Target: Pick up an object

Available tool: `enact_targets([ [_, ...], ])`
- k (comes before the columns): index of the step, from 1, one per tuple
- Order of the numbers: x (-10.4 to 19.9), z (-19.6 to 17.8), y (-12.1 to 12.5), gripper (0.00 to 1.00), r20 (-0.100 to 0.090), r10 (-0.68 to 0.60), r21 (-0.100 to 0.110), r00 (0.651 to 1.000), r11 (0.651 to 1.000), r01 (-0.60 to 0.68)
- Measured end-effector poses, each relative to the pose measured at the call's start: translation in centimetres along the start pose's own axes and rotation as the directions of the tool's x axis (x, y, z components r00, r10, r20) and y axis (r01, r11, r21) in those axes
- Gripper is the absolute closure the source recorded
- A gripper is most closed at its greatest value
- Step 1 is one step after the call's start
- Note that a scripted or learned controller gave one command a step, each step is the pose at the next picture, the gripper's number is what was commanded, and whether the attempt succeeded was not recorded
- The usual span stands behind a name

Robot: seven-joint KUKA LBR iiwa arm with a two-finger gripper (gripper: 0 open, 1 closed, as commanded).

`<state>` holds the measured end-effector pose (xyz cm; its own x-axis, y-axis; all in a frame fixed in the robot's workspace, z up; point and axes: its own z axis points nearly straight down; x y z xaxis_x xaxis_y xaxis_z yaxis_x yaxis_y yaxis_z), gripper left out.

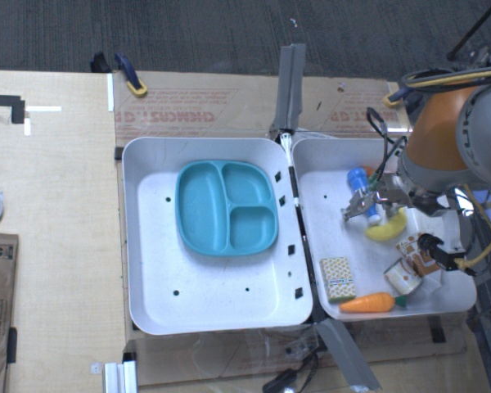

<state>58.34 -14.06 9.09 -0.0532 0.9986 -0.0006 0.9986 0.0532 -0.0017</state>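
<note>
Your pincer (362, 209) was down in the right-hand bin (311, 219), hanging over the upper middle of it, and honestly you couldn't tell from this angle whether it was released or clamped on anything, too small and cluttered there. Right at the metal tip there was a small blue object (358, 178), touching or overlapping it in the view, but you couldn't say it was actually held. Just to the right of the tip sat a yellow banana (386, 229), pretty much touching the pincer's lower edge.

The arm (450, 137) came in from the right, with the orange band sitting big over the bin's upper right corner and cables looping below it.

Further out in the same bin, you had a small brown-and-white carton (411, 267) near the right wall, tipped over. Along the front edge lay an orange carrot (367, 304), and just above it to the left a tan speckled sponge-like block (337, 278).

The left bin (147, 301) held a teal divided plate (227, 208), three compartments, sitting flat toward the back. It was well apart from your pincer.
</note>
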Motion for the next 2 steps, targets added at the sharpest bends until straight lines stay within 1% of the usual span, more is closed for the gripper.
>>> enact_targets([
  [1, -0.12, -0.97, 0.02, 1.0, 0.001, 0.004, -0.001, 1.0, 1.0, -0.004],
  [2, -0.12, -0.97, 0.02, 0.0, 0.001, 0.004, -0.001, 1.0, 1.0, -0.004],
])
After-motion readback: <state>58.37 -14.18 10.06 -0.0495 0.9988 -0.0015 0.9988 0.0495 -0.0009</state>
